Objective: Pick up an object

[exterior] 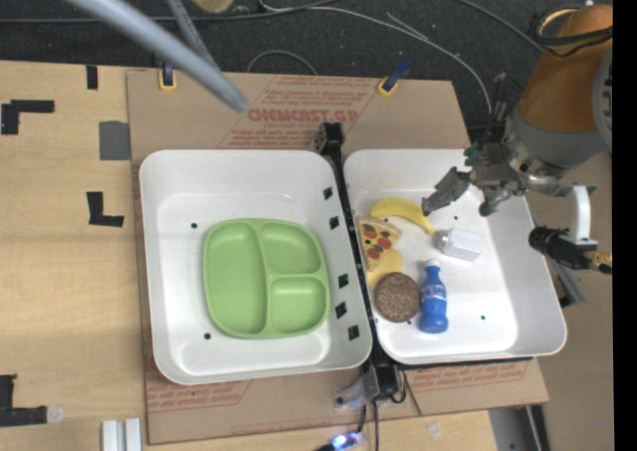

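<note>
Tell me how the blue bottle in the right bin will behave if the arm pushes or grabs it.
The blue bottle lies on its side, so a sideways push would probably roll it. It looks like small, smooth plastic, likely light and a bit slippery. It lies against the brown cookie, which may shift with it.

The arm (567, 91) comes in from the right, its orange band uppermost and the grey wrist below it. From the wrist the tool (466, 196) points down and leftward. Its two dark fingers (445, 190) stand spread apart, one on the tool's left, reaching lower and further out, the other to its right and shorter in view. Nothing lies between them.
</note>
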Tool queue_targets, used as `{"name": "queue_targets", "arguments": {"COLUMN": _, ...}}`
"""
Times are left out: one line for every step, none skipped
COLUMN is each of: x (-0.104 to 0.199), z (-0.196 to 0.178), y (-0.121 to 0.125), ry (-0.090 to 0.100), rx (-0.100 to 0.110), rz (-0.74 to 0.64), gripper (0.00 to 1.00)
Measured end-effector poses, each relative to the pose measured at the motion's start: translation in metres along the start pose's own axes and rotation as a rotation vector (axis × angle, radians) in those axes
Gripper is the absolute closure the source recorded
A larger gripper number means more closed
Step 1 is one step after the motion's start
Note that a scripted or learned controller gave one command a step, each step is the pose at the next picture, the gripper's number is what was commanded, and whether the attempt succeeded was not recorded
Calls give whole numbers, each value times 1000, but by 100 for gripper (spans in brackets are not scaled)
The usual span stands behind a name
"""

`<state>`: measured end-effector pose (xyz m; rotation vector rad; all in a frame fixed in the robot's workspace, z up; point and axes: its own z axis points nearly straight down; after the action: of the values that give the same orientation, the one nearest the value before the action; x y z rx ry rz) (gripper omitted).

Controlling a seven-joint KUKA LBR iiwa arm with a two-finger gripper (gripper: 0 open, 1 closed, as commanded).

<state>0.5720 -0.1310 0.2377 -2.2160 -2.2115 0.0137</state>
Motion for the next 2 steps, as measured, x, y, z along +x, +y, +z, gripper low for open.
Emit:
{"name": "queue_targets", "arguments": {"x": 0, "z": -7, "y": 2, "ry": -2, "rx": -12, "rz": -3, "gripper": 0}}
{"name": "queue_targets", "arguments": {"x": 0, "z": 37, "y": 5, "ry": -2, "rx": -8, "rz": -3, "gripper": 0}}
